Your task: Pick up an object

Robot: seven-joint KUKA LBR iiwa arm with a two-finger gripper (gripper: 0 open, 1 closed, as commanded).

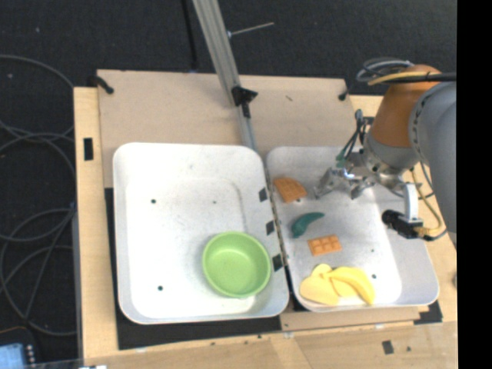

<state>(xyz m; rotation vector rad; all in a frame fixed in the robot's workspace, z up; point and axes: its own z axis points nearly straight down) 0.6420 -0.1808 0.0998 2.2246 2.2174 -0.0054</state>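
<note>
Two shallow white bins side by side on the tan bench: left bin (154, 183) bare but for a lime-green plastic bowl (236, 263) near its front right corner. In the right bin (411, 279), wide open floor along the right wall. Grey two-finger gripper (338, 180) spread open, holding nothing, over the far edge. Tan bread-like piece (289, 189) just left of it; dark teal curved piece (305, 222) and small orange waffle block (324, 245) nearer mid-bin; yellow banana bunch (338, 285) at the front edge
</note>
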